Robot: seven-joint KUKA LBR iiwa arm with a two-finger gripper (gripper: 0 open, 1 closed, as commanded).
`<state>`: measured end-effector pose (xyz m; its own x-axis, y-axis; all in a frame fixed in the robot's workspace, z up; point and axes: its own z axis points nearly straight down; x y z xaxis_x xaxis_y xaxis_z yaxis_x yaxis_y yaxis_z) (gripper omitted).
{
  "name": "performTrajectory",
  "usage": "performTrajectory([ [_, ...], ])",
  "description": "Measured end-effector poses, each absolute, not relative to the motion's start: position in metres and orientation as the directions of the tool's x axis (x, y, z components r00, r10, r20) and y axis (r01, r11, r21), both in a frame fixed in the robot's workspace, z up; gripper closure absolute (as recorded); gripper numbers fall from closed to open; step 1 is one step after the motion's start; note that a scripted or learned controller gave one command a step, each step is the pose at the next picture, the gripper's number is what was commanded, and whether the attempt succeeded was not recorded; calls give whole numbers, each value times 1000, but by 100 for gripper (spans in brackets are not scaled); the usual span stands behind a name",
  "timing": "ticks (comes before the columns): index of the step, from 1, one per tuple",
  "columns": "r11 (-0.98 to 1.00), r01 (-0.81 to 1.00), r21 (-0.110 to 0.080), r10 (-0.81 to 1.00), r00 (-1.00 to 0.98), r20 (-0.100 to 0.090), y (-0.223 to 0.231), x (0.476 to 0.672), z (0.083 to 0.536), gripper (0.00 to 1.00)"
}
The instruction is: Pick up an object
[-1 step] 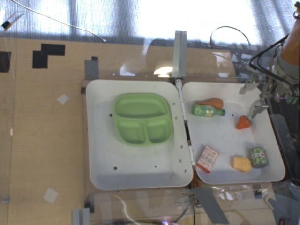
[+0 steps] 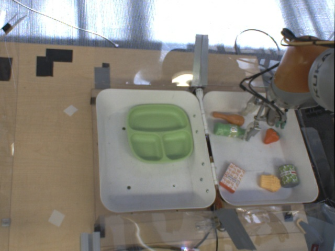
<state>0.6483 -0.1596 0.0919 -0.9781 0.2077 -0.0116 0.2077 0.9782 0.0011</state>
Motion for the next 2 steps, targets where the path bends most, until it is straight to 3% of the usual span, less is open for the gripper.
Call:
performTrajectory([
  [1,979,202,0,202,-979,-23,-159,652,106,100],
  [2,918,396,7,396,-918,-14,-73,617,191,100],
])
